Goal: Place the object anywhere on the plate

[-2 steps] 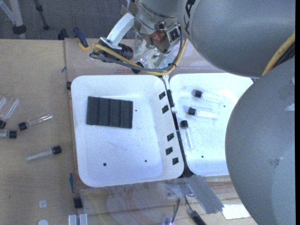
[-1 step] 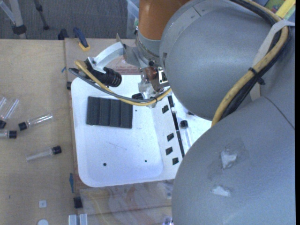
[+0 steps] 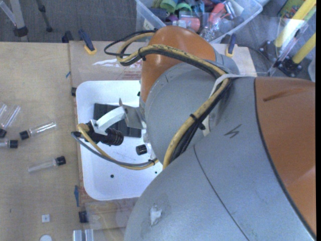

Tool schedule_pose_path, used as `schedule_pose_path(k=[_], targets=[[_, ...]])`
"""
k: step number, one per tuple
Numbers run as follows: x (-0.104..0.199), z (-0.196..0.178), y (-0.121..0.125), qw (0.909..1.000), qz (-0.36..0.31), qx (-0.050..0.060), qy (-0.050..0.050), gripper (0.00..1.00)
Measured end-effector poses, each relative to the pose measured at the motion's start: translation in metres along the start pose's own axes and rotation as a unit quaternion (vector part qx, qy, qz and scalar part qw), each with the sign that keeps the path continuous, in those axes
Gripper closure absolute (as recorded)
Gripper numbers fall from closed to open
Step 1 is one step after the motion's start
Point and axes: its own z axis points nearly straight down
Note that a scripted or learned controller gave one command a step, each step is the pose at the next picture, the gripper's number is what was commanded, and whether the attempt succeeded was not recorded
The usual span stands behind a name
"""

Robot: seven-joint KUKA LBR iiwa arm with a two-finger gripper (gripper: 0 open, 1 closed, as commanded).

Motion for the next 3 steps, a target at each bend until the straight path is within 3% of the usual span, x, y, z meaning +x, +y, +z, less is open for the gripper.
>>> schedule_pose_path(k=[1,2,3], targets=[[-0.019,0.142,-0.006,0.9999,-0.014,0.001,-0.003,1.00],[0.056,0.160,0.010,0.9933,-0.115,0.000,0.002,1.00],[-0.013,0.158,-0.005,0.9999,-0.012,0.002,0.005,1.00]])
